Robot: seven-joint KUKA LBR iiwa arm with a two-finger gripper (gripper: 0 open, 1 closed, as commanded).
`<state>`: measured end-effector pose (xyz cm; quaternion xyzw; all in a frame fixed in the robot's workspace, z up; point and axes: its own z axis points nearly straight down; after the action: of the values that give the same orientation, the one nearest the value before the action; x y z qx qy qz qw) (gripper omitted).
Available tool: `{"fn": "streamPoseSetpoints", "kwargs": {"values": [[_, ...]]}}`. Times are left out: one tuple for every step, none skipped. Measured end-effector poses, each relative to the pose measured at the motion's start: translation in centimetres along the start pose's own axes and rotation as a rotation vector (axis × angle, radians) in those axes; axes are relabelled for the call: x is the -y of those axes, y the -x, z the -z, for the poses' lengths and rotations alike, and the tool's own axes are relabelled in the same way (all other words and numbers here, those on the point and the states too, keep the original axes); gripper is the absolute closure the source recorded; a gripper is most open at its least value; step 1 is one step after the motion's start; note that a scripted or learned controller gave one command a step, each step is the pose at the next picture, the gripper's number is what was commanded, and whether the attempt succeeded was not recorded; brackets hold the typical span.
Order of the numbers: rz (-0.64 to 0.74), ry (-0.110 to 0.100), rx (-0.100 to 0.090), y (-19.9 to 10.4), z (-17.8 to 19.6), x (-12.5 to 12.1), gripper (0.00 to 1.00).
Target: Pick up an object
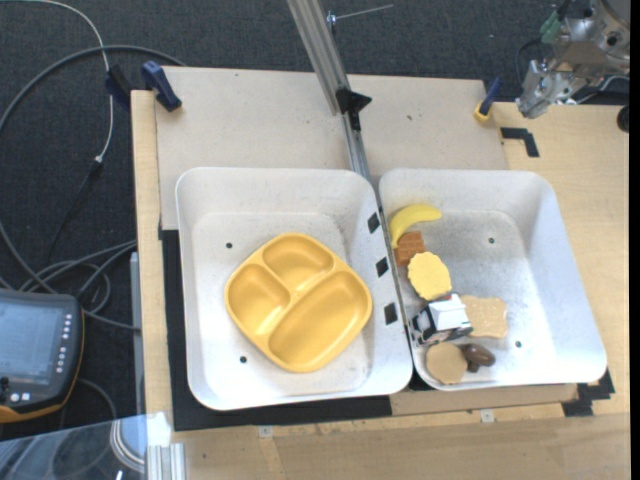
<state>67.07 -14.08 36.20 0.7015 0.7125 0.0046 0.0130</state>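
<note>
Table (270,118): it carries two white bins side by side; take the right bin (560,268) as your landmark for everything below.
Left bin (200,218): it touches the right bin's left wall and holds a yellow divided plate (298,300), which lies flat.
Gripper (533,96): it hangs above the table beyond the right bin's far rim, well apart from the items; you cannot tell from here whether it is spread or closed, and nothing is seen in it.
Step in hand: judged from this, you are at the approach. Bring the gripper over the right bin's left side and choose an item with free space around it.
Banana (413,218): your best target, lying near the right bin's far left corner at the top of the pile. Its long axis runs roughly across the bin, one tip toward the left wall, the other toward the bin's middle, the curve arching away from you. Close across the narrow width, not along the length.
Crowded items: a yellow round piece (429,274), a tan square slice (486,315) and a small white box (447,314) sit close together near the left wall; expect neighbours to be nudged there.
</note>
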Motion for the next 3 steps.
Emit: {"fn": "streamPoseSetpoints", "kwargs": {"values": [[0.002, 0.004, 0.001, 0.0, 1.1, -0.1, 1.00], [0.004, 0.007, 0.003, 0.0, 2.2, -0.2, 1.00], [0.005, 0.012, 0.004, -0.1, 3.4, -0.3, 1.00]]}}
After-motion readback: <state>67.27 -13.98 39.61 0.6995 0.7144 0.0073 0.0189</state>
